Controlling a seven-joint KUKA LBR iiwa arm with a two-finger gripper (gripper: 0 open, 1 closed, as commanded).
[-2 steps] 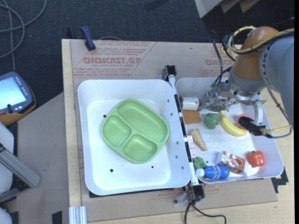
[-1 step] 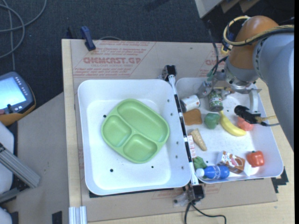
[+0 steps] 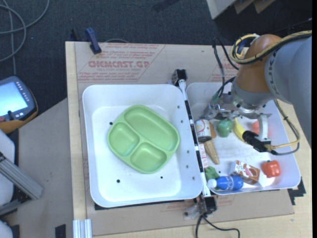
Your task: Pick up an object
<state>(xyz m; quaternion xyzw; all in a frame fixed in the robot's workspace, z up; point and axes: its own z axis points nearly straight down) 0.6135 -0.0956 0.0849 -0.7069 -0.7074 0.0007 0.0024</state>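
Gripper [image 3: 224, 114] | over right bin [image 3: 290, 155] far edge, beside green object [image 3: 224, 128] | finger state: cannot tell (hidden by wrist)

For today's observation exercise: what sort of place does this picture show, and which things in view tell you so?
Most likely a robotics lab test bench. A grey arm with an orange band reaches over two white bins on a board. One bin holds a green divided plate; the other holds toy food and a small blue bottle. Loose cables lie nearby.
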